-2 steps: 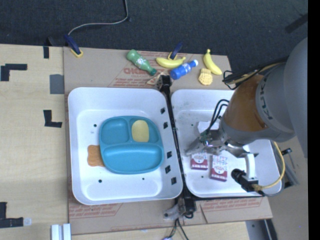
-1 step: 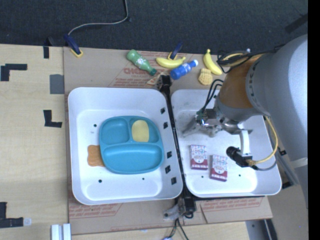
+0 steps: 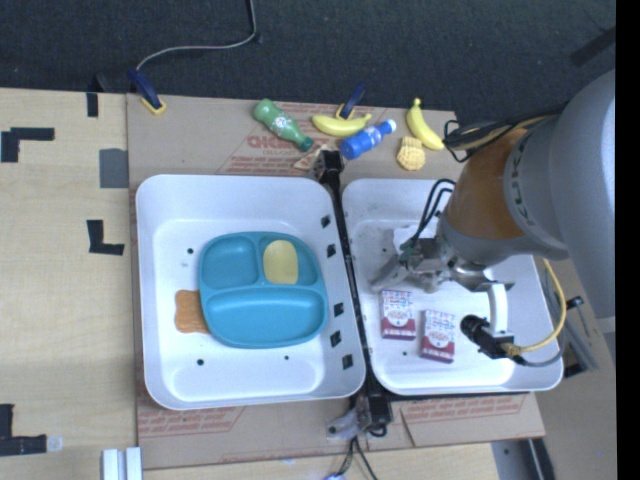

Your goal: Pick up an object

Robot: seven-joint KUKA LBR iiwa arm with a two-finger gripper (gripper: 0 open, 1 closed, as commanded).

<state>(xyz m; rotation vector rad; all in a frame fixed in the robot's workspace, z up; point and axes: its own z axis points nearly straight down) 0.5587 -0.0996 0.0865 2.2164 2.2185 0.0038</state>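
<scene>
Cartons [image 3: 398, 314]: two small red-and-white boxes lying flat and side by side, the second [image 3: 438, 334] just right of the first, on the floor of the right bin [image 3: 520, 378]. Gripper [image 3: 402, 261]: low over the bin, just above the first carton; its opening cannot be judged, and nothing is seen in its hold. Left bin [image 3: 160, 368]: blue tray [image 3: 262, 303], yellow piece [image 3: 281, 262], orange piece [image 3: 188, 311]. Status, judged: approach made, grasp and lift outstanding.

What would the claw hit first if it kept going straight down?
Probably the bare floor of the right bin, just above the left red carton. The claw points down there, though depth is hard to judge.
</scene>
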